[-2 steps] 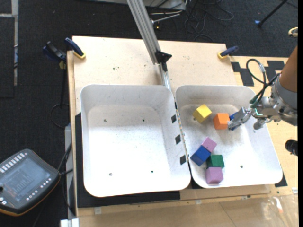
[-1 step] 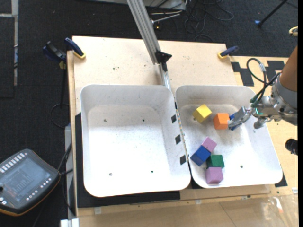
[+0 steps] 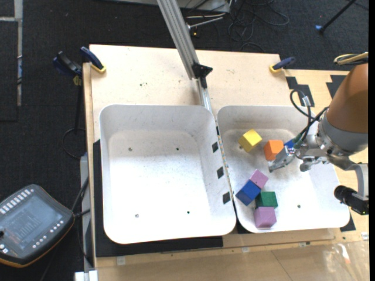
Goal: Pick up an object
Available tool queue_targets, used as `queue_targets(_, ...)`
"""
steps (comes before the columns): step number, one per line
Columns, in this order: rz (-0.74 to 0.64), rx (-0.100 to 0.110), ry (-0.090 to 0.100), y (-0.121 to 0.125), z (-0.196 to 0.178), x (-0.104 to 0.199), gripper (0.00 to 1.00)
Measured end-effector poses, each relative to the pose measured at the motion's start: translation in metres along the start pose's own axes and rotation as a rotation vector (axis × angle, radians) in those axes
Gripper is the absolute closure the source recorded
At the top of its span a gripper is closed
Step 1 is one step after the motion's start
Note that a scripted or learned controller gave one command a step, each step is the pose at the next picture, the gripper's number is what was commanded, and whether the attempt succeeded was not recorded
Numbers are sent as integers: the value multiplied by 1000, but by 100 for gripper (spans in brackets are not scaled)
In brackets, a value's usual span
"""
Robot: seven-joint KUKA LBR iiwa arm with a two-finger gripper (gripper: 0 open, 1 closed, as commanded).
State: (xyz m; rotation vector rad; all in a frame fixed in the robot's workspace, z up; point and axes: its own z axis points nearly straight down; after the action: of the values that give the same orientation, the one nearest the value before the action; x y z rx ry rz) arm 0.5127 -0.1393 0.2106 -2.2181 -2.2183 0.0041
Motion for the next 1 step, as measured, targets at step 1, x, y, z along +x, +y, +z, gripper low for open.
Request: queue_targets(1,0,0,0,0,49,10,0)
